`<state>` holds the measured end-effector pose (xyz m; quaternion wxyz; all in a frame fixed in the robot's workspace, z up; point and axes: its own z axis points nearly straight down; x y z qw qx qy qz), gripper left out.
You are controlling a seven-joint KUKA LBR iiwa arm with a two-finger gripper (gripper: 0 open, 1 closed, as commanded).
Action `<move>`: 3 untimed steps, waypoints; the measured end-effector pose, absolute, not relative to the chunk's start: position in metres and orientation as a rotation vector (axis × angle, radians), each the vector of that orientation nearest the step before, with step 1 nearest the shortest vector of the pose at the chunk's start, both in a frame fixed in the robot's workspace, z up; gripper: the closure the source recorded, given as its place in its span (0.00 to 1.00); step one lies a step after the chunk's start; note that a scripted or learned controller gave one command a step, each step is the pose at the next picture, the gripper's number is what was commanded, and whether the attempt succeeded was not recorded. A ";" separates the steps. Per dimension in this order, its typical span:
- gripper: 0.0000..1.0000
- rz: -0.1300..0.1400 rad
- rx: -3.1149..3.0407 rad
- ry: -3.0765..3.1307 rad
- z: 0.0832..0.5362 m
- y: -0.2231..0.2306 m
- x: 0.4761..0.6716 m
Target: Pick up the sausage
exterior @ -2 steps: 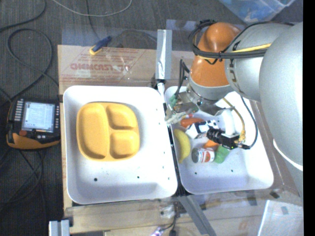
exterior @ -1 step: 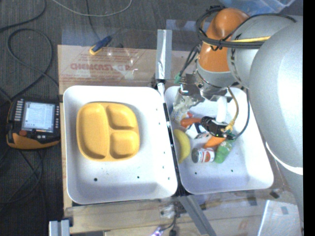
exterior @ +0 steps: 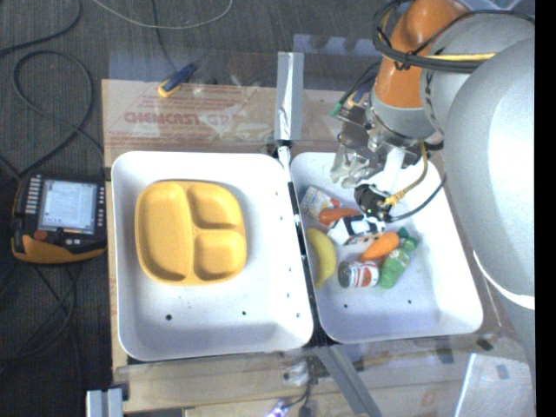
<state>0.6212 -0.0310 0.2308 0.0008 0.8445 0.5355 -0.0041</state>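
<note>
A grey robot arm reaches over the right white bin (exterior: 452,311). Its gripper (exterior: 350,170) hangs above the bin's far end, fingers slightly spread and holding nothing. Just below lies the reddish sausage (exterior: 339,215), among a banana (exterior: 322,257), carrot (exterior: 380,248) and can (exterior: 358,275). The left bin (exterior: 130,320) holds a yellow divided tray (exterior: 191,231).

My own arm (exterior: 495,146) runs off the right edge, so most of its bulk is cut off. My gripper (exterior: 354,168) is too small and cluttered to read, honestly. The sausage (exterior: 339,215) is partly tucked under the other stuff in the right bin (exterior: 408,315). The can (exterior: 358,274) label is too blurry to read, same with the pendant (exterior: 61,215) screen.
</note>
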 end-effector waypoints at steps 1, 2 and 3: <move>1.00 -0.013 2.892 1.223 0.233 -0.027 0.629; 1.00 -0.015 3.027 0.838 0.181 0.007 0.624; 1.00 -0.012 3.126 0.314 0.181 0.035 0.642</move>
